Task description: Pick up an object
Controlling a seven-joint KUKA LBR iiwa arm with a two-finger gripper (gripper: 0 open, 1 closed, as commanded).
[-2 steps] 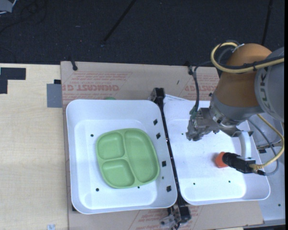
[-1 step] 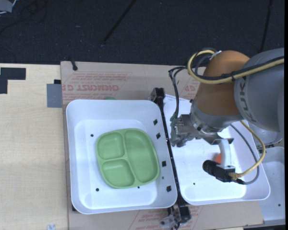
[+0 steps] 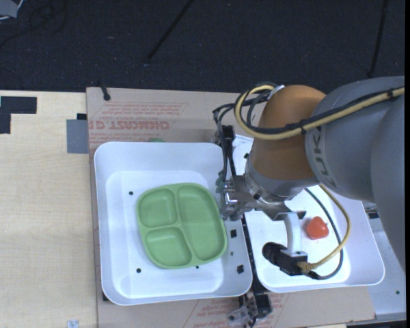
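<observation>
Camera view from above, at a slant, onto two shallow white plastic bins side by side on a brown cardboard sheet (image 3: 143, 118) with red printing, which lies on a pale wooden surface (image 3: 34, 217). The left white bin (image 3: 119, 282) holds a green plastic plate with three compartments (image 3: 181, 225), lying flat and slightly turned, near the middle of the bin. The right white bin (image 3: 362, 268) holds a small orange-red rounded object (image 3: 316, 228), resting on the bin floor near its middle.

The grey arm (image 3: 359, 142), with its orange band, reaches in from the right and covers much of the right bin. The gripper (image 3: 228, 202) sits low over the inner edge of the left bin, right by the divide between the two bins and just beside the right rim of the green plate. Whether it touches the plate cannot be told. Whether the gripper is spread or pressed together cannot be told either, since the wrist hides it from this angle.

As a judgement, the task is not yet done. Nothing is seen lifted, both the plate and the orange-red object lie on their bin floors, and nothing is visibly held. The gripper's place suggests a try at the plate's rim. What is left is a firm grasp and a lift clear of the bin.
</observation>
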